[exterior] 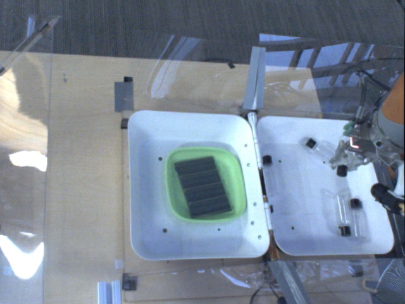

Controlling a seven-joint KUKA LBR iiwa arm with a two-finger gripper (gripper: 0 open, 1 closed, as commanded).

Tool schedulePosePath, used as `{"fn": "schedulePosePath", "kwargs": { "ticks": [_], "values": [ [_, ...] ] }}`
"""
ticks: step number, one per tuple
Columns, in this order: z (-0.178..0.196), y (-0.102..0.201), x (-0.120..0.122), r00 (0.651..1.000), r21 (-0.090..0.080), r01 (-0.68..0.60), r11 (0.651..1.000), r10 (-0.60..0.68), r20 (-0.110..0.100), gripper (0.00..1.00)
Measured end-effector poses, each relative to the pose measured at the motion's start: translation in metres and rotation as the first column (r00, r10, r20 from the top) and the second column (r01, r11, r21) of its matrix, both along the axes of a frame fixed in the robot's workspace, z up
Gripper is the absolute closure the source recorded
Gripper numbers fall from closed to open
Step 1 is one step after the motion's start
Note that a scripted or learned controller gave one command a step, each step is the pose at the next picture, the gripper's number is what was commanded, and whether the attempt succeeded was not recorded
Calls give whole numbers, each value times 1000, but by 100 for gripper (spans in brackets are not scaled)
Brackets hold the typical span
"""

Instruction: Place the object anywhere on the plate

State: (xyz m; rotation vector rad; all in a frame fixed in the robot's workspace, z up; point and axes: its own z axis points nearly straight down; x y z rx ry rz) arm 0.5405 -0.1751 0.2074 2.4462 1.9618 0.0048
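Note:
A dark grey ribbed rectangular block (pixel 202 187) lies flat on the green plate (pixel 173 170), tilted a little, in the middle of the left bin (pixel 145 144). My gripper (pixel 350 154) hovers over the upper right part of the right bin (pixel 291 233), well away from the plate and the block. A black-capped piece (pixel 342 170) sits just below the gripper; I cannot tell whether the two touch.
Clear vials with black caps lie in the right bin: one at the top (pixel 314 146), two near the lower right (pixel 345 215). A grey metal post (pixel 255 78) stands behind the seam between the bins. The arm (pixel 389 122) enters at the right edge.

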Motion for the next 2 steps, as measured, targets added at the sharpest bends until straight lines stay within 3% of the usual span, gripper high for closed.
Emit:
{"fn": "schedulePosePath", "kwargs": {
  "ticks": [1, 2],
  "values": [
    [-46, 43, -49, 998, 3, -70, 998, 70, -4, 100],
    [7, 140, -52, 1000, 4, 21, 1000, -21, 0, 100]
  ]
}}
